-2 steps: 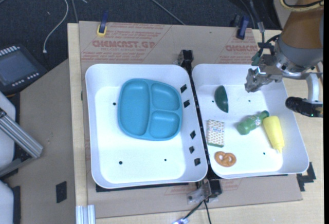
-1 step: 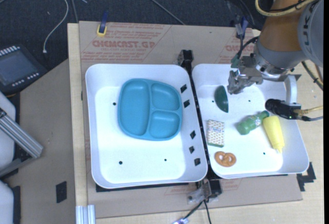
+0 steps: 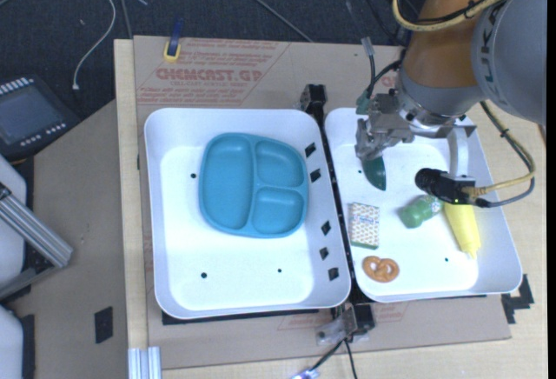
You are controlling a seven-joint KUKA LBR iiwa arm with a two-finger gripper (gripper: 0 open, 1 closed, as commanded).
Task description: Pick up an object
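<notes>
The claw point(image 3: 373, 162) hung low in the right bin point(image 3: 495, 269) — clenched on a dark teal object point(image 3: 376, 174), held just above the bin floor near its left wall.

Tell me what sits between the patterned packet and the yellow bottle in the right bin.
In the camera view, a green object lies between the patterned packet and the yellow bottle.
</notes>
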